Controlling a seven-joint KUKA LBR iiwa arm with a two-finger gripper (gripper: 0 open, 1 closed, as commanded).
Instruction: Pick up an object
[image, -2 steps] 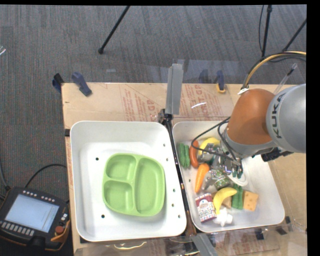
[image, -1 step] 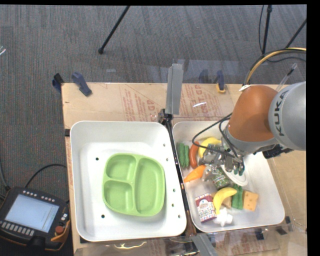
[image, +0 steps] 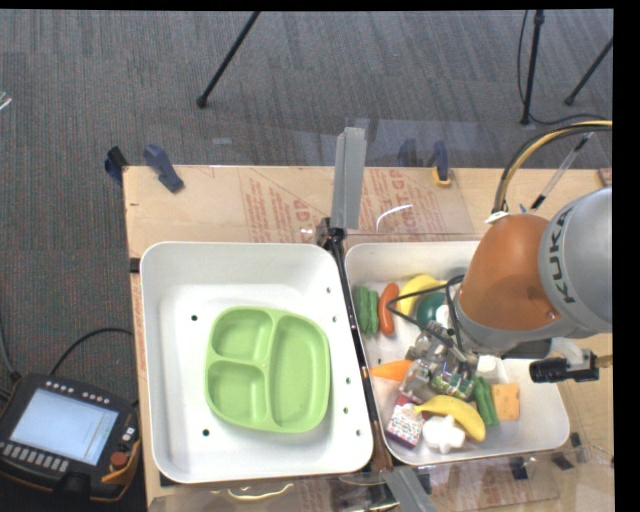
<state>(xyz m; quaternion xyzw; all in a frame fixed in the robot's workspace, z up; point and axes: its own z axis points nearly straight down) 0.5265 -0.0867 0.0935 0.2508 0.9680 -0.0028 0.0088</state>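
Gripper (image: 440, 370), finger state I cannot tell, sits low in my right bin (image: 555, 420) with the banana (image: 455, 413) just below it; likely light, smooth hollow plastic, best pinched across its mid-curve.

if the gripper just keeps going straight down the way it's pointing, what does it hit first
Probably the banana, lying just under the gripper in the right bin, with the orange carrot close beside. Depth is hard to judge from above.
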